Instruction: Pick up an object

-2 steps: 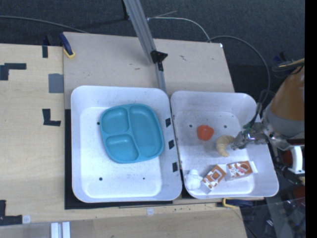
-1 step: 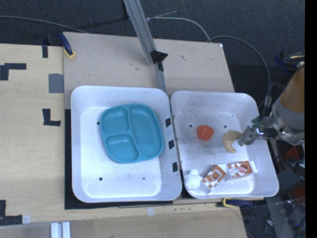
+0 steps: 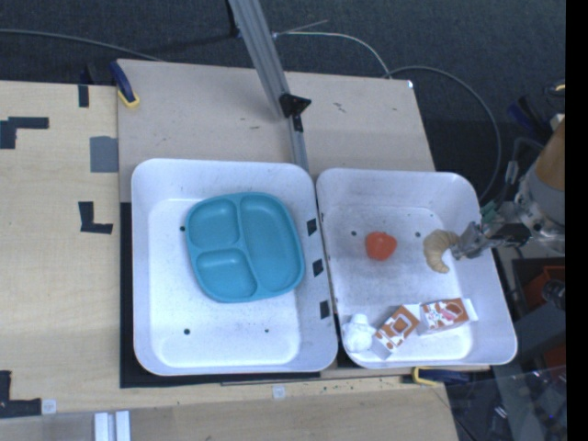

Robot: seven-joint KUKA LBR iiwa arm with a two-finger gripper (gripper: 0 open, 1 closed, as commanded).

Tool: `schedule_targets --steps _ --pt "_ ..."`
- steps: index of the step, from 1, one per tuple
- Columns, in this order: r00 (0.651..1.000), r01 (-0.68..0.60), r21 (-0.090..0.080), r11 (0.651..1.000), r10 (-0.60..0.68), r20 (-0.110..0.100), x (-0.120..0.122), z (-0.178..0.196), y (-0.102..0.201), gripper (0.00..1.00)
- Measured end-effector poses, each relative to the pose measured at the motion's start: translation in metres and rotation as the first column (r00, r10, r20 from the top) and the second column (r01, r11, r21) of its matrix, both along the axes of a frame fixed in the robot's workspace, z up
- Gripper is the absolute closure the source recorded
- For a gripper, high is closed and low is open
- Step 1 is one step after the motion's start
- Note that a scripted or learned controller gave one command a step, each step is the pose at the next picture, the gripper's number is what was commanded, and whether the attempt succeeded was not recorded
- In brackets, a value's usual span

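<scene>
Down at the right bin's point(image 3: 478, 191) near edge lie two small orange-and-white cartons point(image 3: 424, 322), with a white lump point(image 3: 357, 333) beside them. Up from those, a red ball point(image 3: 380, 244) sits mid-bin, and a beige banana-shaped piece point(image 3: 439, 249) lies right at the gripper point(image 3: 470, 243), touching or nearly so; its grasp I cannot tell.

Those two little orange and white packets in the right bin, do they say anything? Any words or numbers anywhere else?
No text can be read.
Larger packet: orange and white print, too blurred to read.
Smaller packet: same, unreadable.
Blue divided plate, red object and beige object: no markings seen.
</scene>
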State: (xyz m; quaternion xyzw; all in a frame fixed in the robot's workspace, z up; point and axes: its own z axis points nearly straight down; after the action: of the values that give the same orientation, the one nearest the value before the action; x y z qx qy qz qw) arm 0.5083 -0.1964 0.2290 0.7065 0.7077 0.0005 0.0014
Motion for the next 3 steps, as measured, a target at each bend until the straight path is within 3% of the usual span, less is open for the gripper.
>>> schedule_targets --steps 2,3 --pt "1.0 -0.005 0.004 1.0 0.005 -0.003 0.031 0.016 0.109 1.0" --pt "1.0 -0.005 0.003 1.0 0.005 -0.007 0.039 0.001 0.164 1.0"
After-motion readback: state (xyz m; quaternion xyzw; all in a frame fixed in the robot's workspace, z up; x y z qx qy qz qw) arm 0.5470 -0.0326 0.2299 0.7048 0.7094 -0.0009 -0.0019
